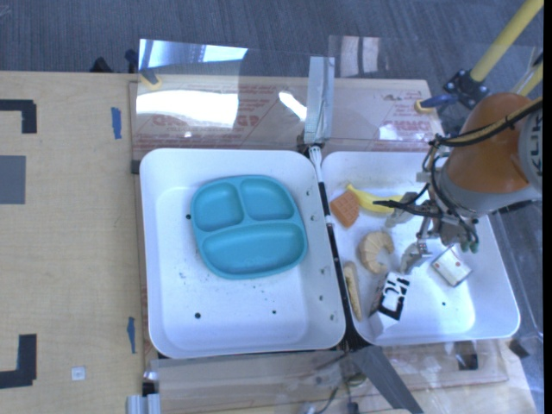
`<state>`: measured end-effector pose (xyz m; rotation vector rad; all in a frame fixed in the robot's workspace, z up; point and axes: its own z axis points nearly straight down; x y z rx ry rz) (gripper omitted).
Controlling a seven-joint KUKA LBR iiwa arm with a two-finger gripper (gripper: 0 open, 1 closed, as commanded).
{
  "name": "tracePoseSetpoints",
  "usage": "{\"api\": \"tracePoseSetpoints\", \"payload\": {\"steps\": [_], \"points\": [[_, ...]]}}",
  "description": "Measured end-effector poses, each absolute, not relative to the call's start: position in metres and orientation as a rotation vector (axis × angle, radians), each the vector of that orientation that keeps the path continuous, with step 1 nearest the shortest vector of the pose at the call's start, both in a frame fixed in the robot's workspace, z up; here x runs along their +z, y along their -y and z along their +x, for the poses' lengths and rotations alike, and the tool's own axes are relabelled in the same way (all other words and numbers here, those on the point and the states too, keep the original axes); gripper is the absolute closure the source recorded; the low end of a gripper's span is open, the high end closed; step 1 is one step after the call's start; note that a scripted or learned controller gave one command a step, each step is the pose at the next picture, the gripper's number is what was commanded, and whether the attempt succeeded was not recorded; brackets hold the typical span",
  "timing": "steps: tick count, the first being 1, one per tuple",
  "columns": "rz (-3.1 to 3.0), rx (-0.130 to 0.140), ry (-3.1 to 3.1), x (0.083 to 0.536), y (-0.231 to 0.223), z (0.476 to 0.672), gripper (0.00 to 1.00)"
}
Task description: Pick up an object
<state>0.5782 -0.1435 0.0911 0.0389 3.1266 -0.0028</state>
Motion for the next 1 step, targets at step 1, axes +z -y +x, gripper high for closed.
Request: {"api": "tracePoseSetpoints", "payload": {"steps": [1], "points": [[0.038, -0.006, -3.115, 0.1037, 0.1433, 0.5814, 1.00]]}}
